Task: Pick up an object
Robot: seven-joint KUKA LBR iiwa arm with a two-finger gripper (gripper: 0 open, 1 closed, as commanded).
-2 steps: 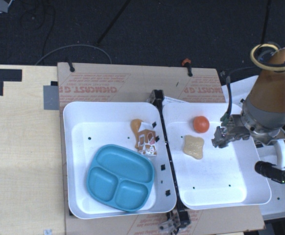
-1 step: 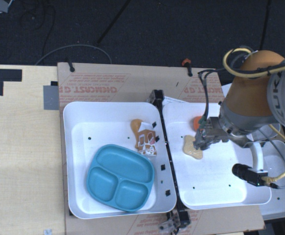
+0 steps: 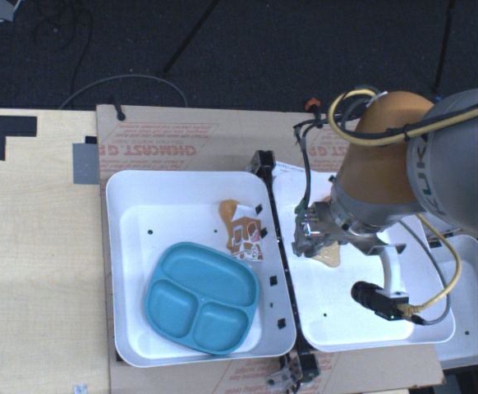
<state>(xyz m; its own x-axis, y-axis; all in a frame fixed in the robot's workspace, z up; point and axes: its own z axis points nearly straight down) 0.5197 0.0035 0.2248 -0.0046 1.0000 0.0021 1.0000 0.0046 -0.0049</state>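
A blue divided plate (image 3: 200,297) lies in the left bin (image 3: 128,220), toward its front. A small printed packet (image 3: 245,240) with an orange-brown piece (image 3: 227,211) above it leans near that bin's right wall. My gripper (image 3: 309,235) hangs low in the right bin (image 3: 346,327), close to its left wall. A tan object (image 3: 330,256) lies just right of the gripper, partly hidden by the wrist. Whether it sits between the fingers cannot be seen.
The grey arm with its orange band (image 3: 387,150) covers the back of the right bin. A black cable end (image 3: 379,299) and yellow hose (image 3: 436,290) hang over that bin's front right. A black divider clamp (image 3: 265,171) stands between the bins.
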